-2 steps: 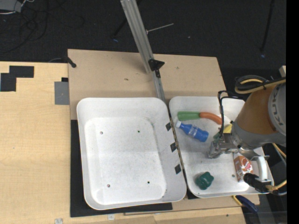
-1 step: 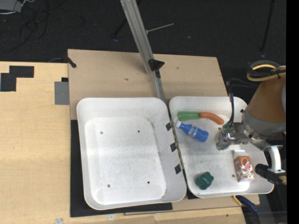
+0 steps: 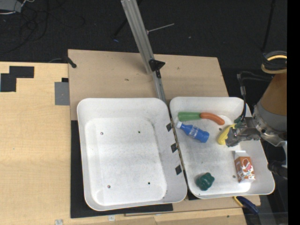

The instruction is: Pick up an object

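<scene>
A: Green lump point(image 3: 204, 181) sits at the right bin's point(image 3: 262, 187) front edge, carton point(image 3: 244, 168) by its front right corner.

B: Gripper point(image 3: 233, 136)?

A: At that bin's right edge, touching the yellow piece point(image 3: 223, 135); grip can't be told. Blue bottle point(image 3: 193, 132) and carrot point(image 3: 200, 117) lie toward the back. Left bin point(image 3: 89, 111) beside it.

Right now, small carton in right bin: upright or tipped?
Tipped. The carton lies flat on the right bin floor, printed face up.
</scene>
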`<state>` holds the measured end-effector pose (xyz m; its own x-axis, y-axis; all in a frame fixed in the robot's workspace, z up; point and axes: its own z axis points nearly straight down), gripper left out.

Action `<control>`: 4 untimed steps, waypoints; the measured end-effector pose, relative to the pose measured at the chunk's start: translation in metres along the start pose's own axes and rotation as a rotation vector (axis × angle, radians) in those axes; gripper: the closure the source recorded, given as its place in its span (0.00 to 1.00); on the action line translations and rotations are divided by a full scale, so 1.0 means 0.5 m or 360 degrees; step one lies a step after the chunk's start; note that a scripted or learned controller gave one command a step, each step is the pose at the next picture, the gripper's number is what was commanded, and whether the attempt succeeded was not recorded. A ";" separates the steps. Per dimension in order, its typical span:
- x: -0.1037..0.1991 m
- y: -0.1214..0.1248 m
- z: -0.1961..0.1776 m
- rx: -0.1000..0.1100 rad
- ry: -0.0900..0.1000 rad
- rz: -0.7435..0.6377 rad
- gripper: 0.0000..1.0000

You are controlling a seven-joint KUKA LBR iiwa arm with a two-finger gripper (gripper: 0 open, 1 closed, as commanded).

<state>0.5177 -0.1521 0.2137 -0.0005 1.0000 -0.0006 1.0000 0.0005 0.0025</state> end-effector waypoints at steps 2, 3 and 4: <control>0.115 0.046 -0.092 0.0007 0.0004 -0.0008 1.00; 0.227 0.080 -0.068 0.0009 0.0004 -0.0007 1.00; 0.300 0.124 -0.054 0.0008 0.0002 -0.0003 1.00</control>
<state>0.5796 -0.0019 0.2407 -0.0026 1.0000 0.0009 1.0000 0.0027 -0.0022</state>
